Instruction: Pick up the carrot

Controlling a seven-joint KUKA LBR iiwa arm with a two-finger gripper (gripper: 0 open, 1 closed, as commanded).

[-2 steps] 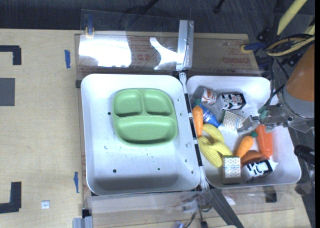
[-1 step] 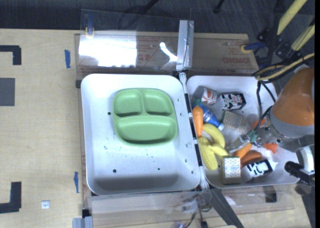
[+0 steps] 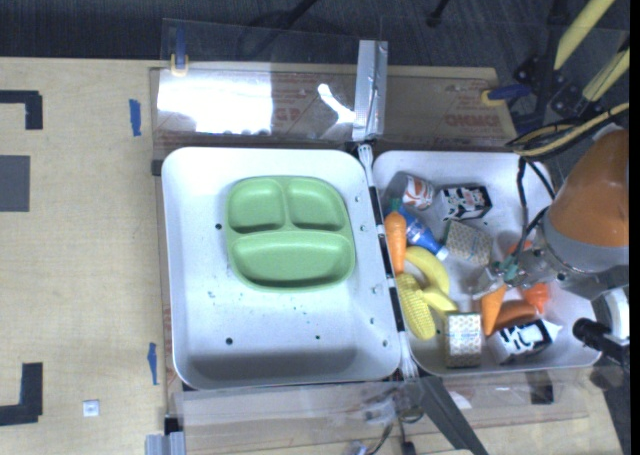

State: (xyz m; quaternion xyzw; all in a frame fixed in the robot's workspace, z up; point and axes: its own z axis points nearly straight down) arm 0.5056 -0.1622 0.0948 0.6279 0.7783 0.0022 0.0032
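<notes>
Orange carrot (image 3: 397, 241) lay untouched at the right bin's (image 3: 500, 160) left edge. Gripper (image 3: 512, 273) hovered well right; its state could not be told. Approach pending: move left.

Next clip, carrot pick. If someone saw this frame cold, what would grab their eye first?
Probably the green divided plate, alone in the middle of the left bin. Next, the jumble in the right bin: a carrot along its left wall, with a banana and a corn cob just below it. The arm's orange band looms over that bin's right side.
</notes>
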